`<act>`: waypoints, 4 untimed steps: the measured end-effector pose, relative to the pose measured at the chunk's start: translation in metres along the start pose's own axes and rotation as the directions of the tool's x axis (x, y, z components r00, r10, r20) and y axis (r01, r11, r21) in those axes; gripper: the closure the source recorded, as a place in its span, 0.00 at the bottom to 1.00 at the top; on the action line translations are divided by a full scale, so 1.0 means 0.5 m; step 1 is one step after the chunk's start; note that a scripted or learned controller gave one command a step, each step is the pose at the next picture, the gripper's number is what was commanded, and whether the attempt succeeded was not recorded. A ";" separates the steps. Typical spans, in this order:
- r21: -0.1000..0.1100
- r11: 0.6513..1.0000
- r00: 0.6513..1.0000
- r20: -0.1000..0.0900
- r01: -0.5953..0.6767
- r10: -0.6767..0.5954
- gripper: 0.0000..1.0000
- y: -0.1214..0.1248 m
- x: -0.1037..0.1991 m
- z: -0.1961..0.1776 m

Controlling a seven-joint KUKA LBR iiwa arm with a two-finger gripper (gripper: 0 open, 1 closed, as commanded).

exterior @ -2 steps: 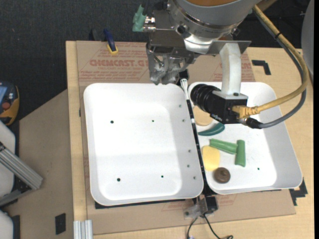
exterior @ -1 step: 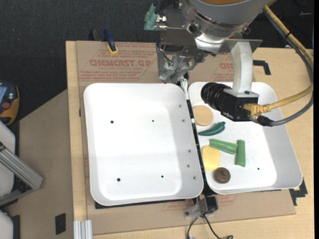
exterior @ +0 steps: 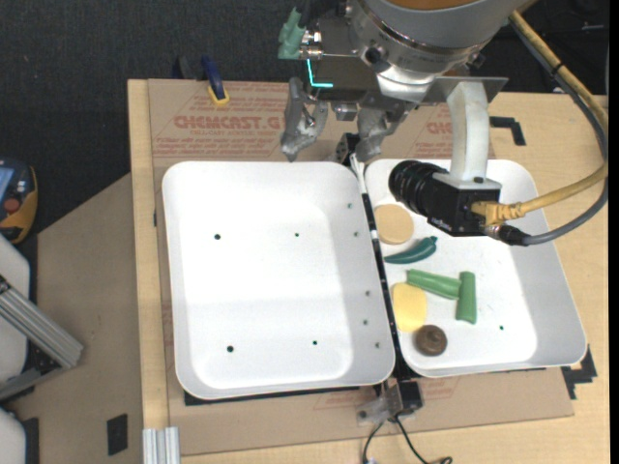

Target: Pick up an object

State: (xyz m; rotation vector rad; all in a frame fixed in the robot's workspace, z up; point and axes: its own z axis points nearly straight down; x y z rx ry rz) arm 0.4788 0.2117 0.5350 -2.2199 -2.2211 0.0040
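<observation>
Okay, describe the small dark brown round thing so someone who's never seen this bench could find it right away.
Look in the right bin, the one holding objects. Follow its left wall to the near corner: the brown disc lies there, just below the yellow block. It is the darkest and smallest piece, round where the neighbours are yellow, tan or green.

Arm's hand (exterior: 334, 131) above bins' far edge, right bin (exterior: 542, 341) holding green hammer (exterior: 447, 289), yellow block (exterior: 409, 306)
</observation>
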 end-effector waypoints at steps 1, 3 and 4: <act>-0.003 1.000 1.000 -0.001 0.001 -0.001 1.00 0.001 0.001 -0.022; -0.002 1.000 1.000 -0.001 0.001 -0.001 0.00 0.001 0.001 -0.021; -0.002 1.000 1.000 -0.001 0.001 -0.001 0.00 0.001 0.001 -0.021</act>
